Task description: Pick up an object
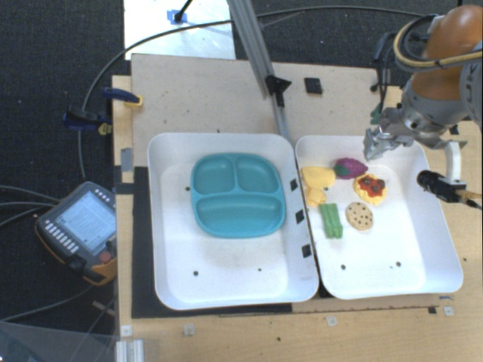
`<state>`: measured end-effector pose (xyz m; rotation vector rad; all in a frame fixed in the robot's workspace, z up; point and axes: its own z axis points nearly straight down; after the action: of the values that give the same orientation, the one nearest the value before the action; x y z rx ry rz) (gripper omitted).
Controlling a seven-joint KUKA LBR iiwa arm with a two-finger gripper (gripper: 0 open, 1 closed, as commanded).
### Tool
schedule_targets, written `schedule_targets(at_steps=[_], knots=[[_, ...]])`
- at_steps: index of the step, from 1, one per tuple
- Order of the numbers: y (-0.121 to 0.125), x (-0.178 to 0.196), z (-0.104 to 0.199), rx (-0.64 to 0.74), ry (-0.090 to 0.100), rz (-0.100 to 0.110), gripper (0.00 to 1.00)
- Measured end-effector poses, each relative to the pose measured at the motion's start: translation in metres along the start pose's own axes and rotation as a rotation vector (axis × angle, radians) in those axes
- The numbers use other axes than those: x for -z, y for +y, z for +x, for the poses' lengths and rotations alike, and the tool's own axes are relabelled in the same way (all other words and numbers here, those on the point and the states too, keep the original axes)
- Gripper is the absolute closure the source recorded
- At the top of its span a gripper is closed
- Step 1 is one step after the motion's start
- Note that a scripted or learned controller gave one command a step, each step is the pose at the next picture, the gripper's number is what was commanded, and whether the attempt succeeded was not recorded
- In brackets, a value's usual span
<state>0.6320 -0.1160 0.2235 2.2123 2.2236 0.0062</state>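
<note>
While the tool (375,146), grip unreadable, hangs above, purple toy (349,167) touches yellow toy (318,176).

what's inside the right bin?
In the right bin: a yellow piece, purple piece, pizza slice, cookie and green beans. The gripper covers part of the bin's far rim.

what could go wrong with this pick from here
1. The toys are packed close: the purple piece touches the yellow one and sits beside the pizza, so a descent could nudge neighbours or catch two.
2. The gripper hovers near the right bin's back wall, which it might clip.
3. The cookie lies flat, likely hard to pinch.
</note>
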Motion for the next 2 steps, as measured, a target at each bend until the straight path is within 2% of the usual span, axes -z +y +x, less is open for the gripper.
schedule_targets(at_steps=[2], knots=[[0.003, -0.008, 0.101, 0.005, 0.003, 0.005, 1.0]])
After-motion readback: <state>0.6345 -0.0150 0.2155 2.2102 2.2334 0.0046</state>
